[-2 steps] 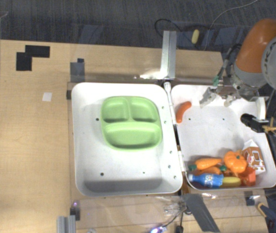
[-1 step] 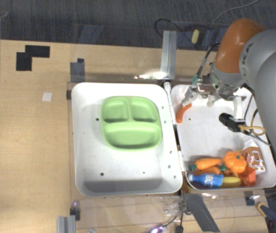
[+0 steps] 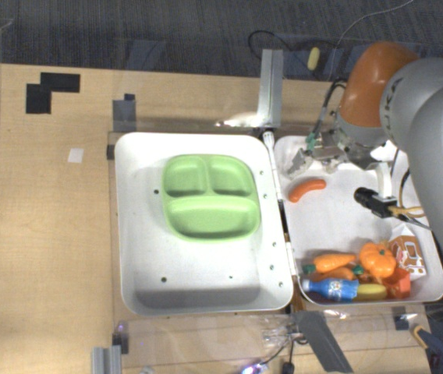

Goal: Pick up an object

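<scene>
Gripper [image 3: 306, 156] hangs over the upper left corner of the right-hand shallow white bin [image 3: 338, 224], mid-right of frame, close to the bin's back wall. Spread or pressed together: cannot tell, since the tool end is a small glinting blur against white plastic. Nothing seen held.

Likeliest target (judgement): small orange-red curved sausage-shaped toy [image 3: 306, 188]. It lies flat and alone on the bin floor just below the gripper in the frame, near the bin's left wall and well apart from the other toys. Probably light, smooth, fairly stiff plastic. The round section may roll or squirt out of a pinch. Best taken across the middle of its length, square to the long axis.

Other candidates sit in a heap along the bin's lower edge: orange carrot-shaped toy [image 3: 334, 262], orange pumpkin-like toy [image 3: 377, 259], blue bottle [image 3: 331, 289], yellow piece [image 3: 371, 291], red-and-white packet [image 3: 407, 255]. They touch or overlap, so they are harder to single out.

Left-hand white bin [image 3: 139, 271] holds a green three-compartment plate [image 3: 210, 195], centre of frame. Wide and shallow, graspable only at the rim.

Hard to make out: what lies under the heap and the yellow piece's shape. The grey arm [image 3: 432, 131] covers the right bin's upper right corner.
</scene>
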### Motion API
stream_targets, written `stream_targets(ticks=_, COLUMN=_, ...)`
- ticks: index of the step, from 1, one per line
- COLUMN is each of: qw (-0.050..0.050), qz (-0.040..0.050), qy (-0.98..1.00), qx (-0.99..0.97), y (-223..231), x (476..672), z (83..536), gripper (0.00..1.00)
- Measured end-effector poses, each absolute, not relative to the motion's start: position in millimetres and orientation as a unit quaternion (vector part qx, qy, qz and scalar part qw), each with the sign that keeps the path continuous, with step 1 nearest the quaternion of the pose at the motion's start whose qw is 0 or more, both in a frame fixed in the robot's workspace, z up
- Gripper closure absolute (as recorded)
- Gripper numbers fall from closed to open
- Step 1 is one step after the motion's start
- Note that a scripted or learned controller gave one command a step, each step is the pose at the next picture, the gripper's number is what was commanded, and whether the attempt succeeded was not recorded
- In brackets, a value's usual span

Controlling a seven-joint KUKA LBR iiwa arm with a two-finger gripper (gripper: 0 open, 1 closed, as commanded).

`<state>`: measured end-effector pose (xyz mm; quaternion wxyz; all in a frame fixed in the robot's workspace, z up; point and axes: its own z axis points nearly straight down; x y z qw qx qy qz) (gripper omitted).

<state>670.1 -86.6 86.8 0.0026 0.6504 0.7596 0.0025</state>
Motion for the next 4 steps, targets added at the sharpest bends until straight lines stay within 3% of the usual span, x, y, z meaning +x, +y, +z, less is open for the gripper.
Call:
stream_targets(ticks=1, qw=0.004, qz=0.0033, qy=0.780, qx=0.626, y=-107, x=619.7, z=88, gripper=0.00)
stream_targets(ticks=2, qw=0.006, qz=0.0041, qy=0.843, qx=0.538, y=-116, x=601.8, z=89, gripper=0.00)
stream_targets(ticks=3, qw=0.004, qz=0.0055, qy=0.842, qx=0.539, y=-115, x=602.7, z=97, gripper=1.00)
stream_targets(ticks=4, qw=-0.006, qz=-0.0025, qy=0.837, qx=0.547, y=-52, x=666.9, z=179, gripper=1.00)
